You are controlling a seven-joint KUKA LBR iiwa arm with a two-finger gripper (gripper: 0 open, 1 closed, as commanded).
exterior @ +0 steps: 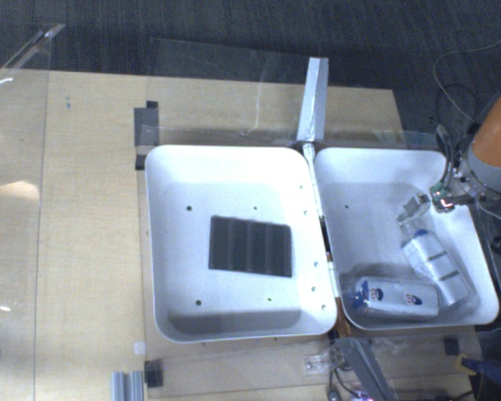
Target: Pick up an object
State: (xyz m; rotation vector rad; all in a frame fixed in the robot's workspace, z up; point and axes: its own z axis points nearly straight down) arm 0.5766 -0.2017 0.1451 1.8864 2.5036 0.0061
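Camera view showed 2 white bins on the bench [75, 224]. In the right bin [367, 182] lay a clear plastic bottle [434, 261], probably light and slippery, best gripped across its body. The claw [438, 197] hovered at its neck; its opening could not be told.

The arm [497, 144] is grey, with a rounded orange band above its wrist. Its gripper [419, 209] is a small metal-grey piece with pale, shiny parts and a tiny green and red spot. Thin dark cables loop beside the arm.
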